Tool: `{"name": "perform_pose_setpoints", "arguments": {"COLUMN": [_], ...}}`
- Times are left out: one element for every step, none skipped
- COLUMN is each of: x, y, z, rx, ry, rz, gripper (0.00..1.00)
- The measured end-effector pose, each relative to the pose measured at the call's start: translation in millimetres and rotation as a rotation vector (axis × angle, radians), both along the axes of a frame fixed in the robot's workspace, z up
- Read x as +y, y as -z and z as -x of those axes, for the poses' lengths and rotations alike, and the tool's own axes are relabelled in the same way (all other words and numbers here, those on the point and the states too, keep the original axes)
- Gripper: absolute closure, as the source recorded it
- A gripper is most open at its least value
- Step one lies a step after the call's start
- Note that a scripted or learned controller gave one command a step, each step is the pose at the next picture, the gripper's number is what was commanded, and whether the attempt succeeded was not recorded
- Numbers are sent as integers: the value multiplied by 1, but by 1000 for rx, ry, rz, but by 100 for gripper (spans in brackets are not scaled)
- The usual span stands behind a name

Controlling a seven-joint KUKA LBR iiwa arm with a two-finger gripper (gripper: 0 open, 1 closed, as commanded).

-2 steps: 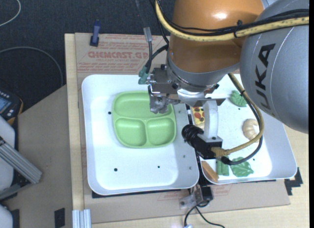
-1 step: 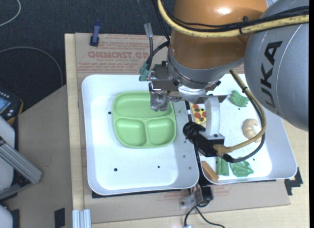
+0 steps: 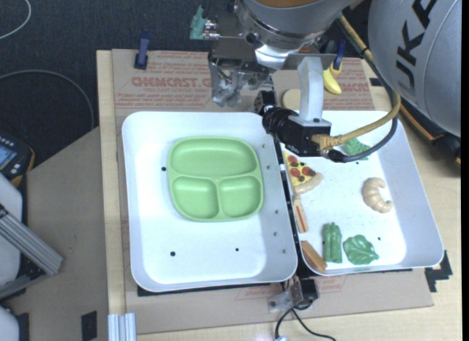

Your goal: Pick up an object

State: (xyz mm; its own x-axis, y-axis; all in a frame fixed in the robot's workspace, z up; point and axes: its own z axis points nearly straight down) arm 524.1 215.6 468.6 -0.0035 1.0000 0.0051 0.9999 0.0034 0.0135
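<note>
My gripper [image 3: 231, 89] hangs over the back rim of the left bin [image 3: 139, 207], under the orange-banded wrist. It is blurred, and I see nothing held in it. A green divided plate [image 3: 216, 177] lies in the left bin. In the right bin [image 3: 418, 215] lie a pizza slice [image 3: 301, 173], a croissant [image 3: 377, 194], a green leaf [image 3: 360, 249], a green vegetable piece [image 3: 332, 242], an orange stick [image 3: 301, 217] and a flat bread piece [image 3: 313, 258]. All of these lie in front of and to the right of the gripper.
A black fitting [image 3: 289, 130] with a yellow cable [image 3: 366, 128] reaches over the back of the right bin, beside another green leaf [image 3: 357, 146]. A yellow banana [image 3: 332, 83] and a beige round piece [image 3: 292, 99] lie behind the bins. A blue clamp [image 3: 142, 50] holds the board's back left.
</note>
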Motion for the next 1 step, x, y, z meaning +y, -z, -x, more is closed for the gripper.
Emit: {"name": "perform_pose_setpoints", "arguments": {"x": [10], "y": [-72], "z": [47], "rx": [4], "ry": [-2], "rz": [-1], "gripper": [100]}}
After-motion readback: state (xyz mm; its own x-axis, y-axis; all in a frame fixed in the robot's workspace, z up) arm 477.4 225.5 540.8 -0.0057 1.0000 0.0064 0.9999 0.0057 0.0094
